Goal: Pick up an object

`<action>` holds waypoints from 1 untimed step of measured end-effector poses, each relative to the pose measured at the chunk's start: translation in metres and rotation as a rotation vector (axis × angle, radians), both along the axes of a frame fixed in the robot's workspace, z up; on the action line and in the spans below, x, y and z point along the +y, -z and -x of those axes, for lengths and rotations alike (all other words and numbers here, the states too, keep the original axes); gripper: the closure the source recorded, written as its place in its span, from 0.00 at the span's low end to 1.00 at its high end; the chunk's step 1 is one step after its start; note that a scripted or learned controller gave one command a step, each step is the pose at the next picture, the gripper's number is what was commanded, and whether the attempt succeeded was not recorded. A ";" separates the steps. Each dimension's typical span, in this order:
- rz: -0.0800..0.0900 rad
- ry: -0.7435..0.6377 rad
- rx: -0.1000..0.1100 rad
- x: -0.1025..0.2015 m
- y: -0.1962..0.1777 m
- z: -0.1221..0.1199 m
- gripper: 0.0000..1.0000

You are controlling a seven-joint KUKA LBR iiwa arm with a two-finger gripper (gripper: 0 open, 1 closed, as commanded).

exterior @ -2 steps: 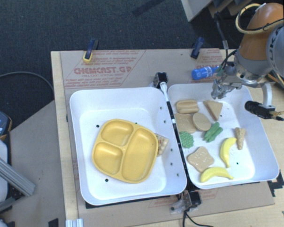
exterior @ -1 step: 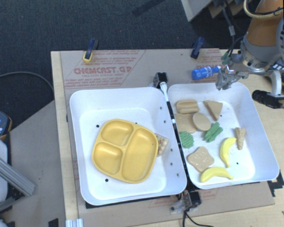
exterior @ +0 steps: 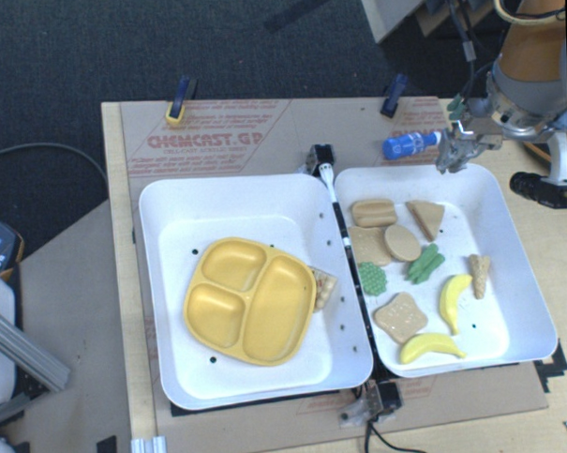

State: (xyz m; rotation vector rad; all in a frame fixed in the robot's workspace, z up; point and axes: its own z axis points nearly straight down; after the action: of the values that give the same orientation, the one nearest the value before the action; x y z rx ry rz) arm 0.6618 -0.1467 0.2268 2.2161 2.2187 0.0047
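the right bin holds toy food: tan bread pieces, a tan wedge, green leafy bits, a toast slice and two yellow bananas. the left bin holds a yellow divided plate. the arm reaches in from the right, its pincer hanging over the right bin's far rim; how wide it stands i cannot tell.

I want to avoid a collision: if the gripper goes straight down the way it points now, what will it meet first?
Probably the far rim of the right bin. The gripper hangs just above that edge, left of the far corner. Depth is unclear, so it might land just inside the bin.
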 end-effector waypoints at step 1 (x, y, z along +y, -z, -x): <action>-0.002 -0.003 0.006 0.057 -0.005 -0.003 1.00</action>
State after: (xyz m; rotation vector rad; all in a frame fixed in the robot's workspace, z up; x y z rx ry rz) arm 0.6643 -0.0896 0.2320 2.2169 2.2258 0.0012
